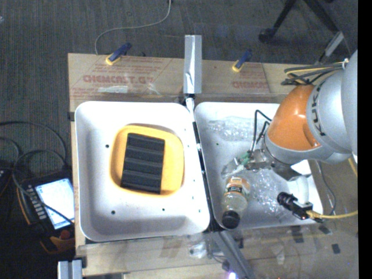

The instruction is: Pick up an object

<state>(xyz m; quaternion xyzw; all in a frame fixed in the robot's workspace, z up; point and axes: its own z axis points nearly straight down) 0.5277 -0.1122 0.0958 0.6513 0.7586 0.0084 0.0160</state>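
The gripper [251, 157] hangs low over the right bin [209, 118], just above a heap of crumpled clear plastic [256, 185]. Its fingers are small and dark against the shiny wrap, and how far apart they stand cannot be told; nothing can be seen held between them.

The arm [317, 118] comes in from three o'clock, its grey body and the wide orange band bulking over the bin's right half, with the wrist bent down toward the bin's middle. A black fitting with a yellow cable [296, 205] sticks out below the wrist at about five o'clock.

A small bottle [234, 197] with a dark cap and an orange-and-white label lies on its side in the right bin, at seven o'clock from the gripper and near the bin's lower left corner, the cap pointing toward six o'clock. More clear plastic [229, 128] lies toward the bin's eleven o'clock corner.

In the left bin [87, 173] rests a yellow tray [174, 156] bearing a black ribbed block [143, 162], near the bin's centre.

The arm covers the right bin's far side, so what lies under it is hidden. The plastic's edges blur into the white floor.
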